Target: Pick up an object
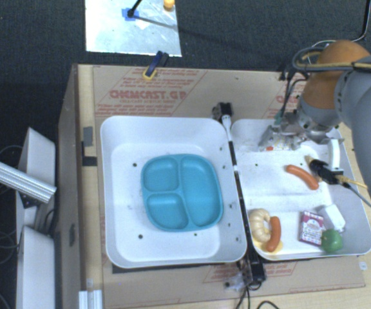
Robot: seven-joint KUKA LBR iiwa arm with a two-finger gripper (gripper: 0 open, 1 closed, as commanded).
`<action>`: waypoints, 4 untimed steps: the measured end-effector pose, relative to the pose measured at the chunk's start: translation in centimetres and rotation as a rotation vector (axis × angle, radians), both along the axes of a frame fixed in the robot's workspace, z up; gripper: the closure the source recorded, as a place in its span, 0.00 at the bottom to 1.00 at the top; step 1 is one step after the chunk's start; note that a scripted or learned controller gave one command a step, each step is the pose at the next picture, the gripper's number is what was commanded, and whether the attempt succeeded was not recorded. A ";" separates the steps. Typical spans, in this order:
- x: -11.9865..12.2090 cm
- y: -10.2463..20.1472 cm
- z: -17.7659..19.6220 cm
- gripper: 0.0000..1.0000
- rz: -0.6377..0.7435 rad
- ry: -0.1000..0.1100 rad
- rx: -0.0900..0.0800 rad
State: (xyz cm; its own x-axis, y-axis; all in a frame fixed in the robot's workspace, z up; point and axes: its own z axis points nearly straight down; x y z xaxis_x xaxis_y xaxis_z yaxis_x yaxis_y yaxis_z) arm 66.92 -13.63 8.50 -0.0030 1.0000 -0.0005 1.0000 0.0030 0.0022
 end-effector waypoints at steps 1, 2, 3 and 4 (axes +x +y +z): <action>0.1 -4.4 7.4 0.00 -0.001 -0.004 -0.002; -4.1 -4.4 -0.1 0.00 -0.002 0.001 0.001; -4.0 -4.4 1.1 1.00 0.000 -0.003 -0.001; -4.0 -4.4 1.1 0.00 0.000 -0.003 -0.001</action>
State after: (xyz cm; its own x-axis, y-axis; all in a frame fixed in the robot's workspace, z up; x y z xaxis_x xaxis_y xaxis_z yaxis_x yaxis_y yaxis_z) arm 62.95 -18.02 9.59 -0.0028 1.0000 -0.0011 1.0000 0.0028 0.0053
